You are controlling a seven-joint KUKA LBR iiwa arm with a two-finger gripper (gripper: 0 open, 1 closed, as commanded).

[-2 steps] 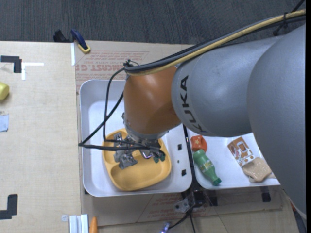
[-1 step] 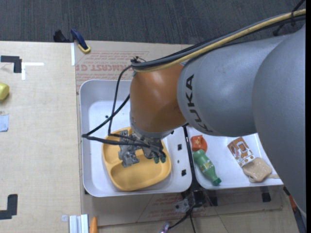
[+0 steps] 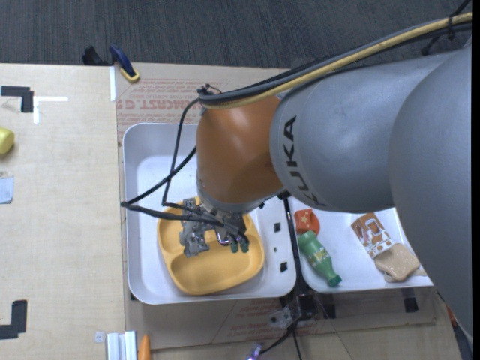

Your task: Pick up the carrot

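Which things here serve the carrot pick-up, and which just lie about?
Job: gripper, over the yellow dish.
Lying about: green bottle, red fruit, packet, bread slice.

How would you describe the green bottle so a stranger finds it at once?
Find the right-hand white bin, beside the grey arm. Near its left wall lies the green bottle, below a red item. It alone is green and long; the neighbours are red or tan.
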